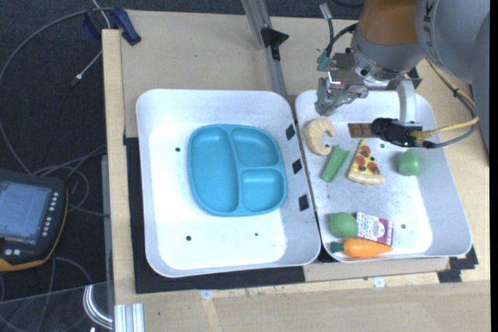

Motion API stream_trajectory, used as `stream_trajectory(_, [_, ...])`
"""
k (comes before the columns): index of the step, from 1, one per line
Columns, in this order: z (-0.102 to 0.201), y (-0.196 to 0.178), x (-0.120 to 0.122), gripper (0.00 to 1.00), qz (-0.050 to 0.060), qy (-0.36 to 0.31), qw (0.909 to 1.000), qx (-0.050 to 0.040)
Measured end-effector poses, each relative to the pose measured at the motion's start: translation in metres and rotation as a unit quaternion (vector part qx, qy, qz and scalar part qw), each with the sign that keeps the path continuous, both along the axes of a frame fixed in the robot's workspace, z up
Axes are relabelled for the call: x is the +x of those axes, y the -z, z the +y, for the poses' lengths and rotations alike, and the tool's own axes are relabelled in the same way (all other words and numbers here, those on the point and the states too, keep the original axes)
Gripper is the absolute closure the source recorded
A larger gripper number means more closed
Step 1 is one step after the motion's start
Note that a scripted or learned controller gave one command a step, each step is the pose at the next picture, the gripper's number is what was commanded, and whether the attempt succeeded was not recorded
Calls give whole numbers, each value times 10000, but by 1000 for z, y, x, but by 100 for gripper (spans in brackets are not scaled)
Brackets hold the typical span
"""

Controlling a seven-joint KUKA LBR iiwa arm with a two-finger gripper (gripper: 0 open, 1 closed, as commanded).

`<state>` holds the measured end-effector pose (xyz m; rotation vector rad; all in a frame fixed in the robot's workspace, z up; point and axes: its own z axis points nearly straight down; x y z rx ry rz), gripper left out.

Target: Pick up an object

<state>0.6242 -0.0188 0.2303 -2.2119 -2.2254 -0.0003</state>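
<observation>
A: Target? I'm calling it the bagel (318,135), the pale tan bitten ring sitting in the right bin (455,206), at its upper left corner, close to the divider wall.

B: Where's it lying from the hand (334,96)?

A: Just below it in the camera view, slightly to the view's left. The hand is hanging right above the bin's far edge, near the bagel but not touching it as far as I'm seeing. A short drop straight down should be landing on it, I'm guessing.

B: Long axis?

A: It's a curved C, opening facing down-right toward the green stick (335,164). Its length is running roughly up-down in the view.

B: Hand state?

A: Can't tell. The tip is looking like a dark metal clump from this angle, and nothing is showing as held.

B: Neighbours?

A: Going outward: the green stick is nearly touching the bagel's lower end, then the pizza slice (366,164), and a green ball (407,162) further right. At the near edge, a carrot (366,248) is lying beside a pink carton (372,227). The blue plate (236,169) is sitting in the left bin (156,167), well apart.
</observation>
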Motion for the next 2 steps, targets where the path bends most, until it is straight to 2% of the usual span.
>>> stream_trajectory(2, [101, 4, -16, 100, 7, 1, 10000, -3])
